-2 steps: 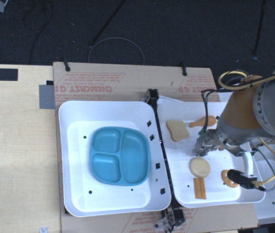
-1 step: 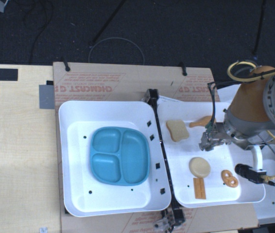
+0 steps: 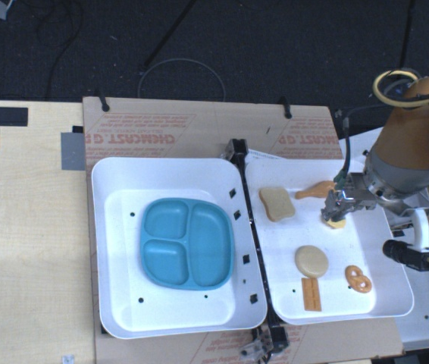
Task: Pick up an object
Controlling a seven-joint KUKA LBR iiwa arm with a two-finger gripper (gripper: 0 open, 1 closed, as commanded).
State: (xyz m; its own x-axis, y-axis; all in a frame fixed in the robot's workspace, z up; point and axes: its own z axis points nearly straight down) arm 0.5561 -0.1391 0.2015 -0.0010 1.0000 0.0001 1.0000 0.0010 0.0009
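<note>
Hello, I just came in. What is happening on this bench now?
A robot arm reaches in from the right and has its hand low in the right bin, over a small yellowish piece. Whether it grips that piece cannot be told. Nearby in the same bin lie a bread slice, an orange piece, a round cookie, a brown bar and a pretzel. The left bin holds a blue divided plate.

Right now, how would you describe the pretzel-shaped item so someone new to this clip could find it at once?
Start at the right-hand white bin, the one without the blue divided plate. Look to its lower right corner: the small orange-brown pretzel lies there, right of the round tan cookie. It alone has looped holes through it.
</note>
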